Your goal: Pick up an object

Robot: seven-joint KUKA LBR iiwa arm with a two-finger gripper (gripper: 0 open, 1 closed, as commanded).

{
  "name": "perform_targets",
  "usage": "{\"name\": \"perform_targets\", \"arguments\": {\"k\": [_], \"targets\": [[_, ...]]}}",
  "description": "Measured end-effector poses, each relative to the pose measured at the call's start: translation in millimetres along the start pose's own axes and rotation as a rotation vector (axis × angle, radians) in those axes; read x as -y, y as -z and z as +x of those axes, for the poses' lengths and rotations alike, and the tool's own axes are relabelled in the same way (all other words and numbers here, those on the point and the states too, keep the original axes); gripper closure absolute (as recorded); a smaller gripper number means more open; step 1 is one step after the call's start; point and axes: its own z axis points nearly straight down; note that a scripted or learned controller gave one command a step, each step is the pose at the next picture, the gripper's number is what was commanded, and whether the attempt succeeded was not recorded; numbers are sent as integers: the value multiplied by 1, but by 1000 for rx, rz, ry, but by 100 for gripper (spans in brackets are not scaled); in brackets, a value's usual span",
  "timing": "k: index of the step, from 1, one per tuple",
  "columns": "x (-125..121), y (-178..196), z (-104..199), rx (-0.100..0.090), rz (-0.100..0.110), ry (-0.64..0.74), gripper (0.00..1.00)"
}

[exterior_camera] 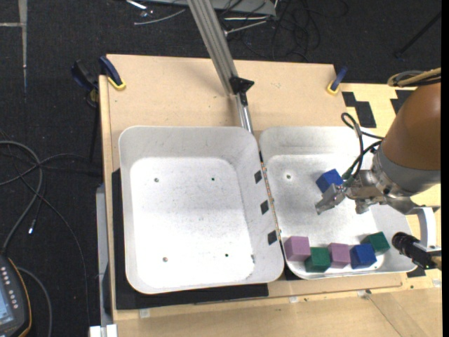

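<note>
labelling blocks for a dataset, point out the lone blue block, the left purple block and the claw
lone blue block [327,180], camera view, top face
left purple block [297,246], camera view, top face
claw [325,205], camera view, between its fingertips

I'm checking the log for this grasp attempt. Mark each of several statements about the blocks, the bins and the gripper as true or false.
1. All the blocks lie in the right bin. True.
2. The gripper hangs above the left bin. False: it is over the right bin.
3. A blue block sits apart from the others, close to the gripper. True.
4. The row along the right bin's near edge holds three red blocks. False: it holds two purple, two green and one blue.
5. The arm enters from the right. True.
</note>
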Motion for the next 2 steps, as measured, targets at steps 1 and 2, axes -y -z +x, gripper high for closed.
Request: {"name": "perform_targets", "arguments": {"k": [1, 2], "targets": [[-62, -68, -66, 3, 1, -4, 0], [-62, -54, -63, 2, -2, 1, 100]]}}
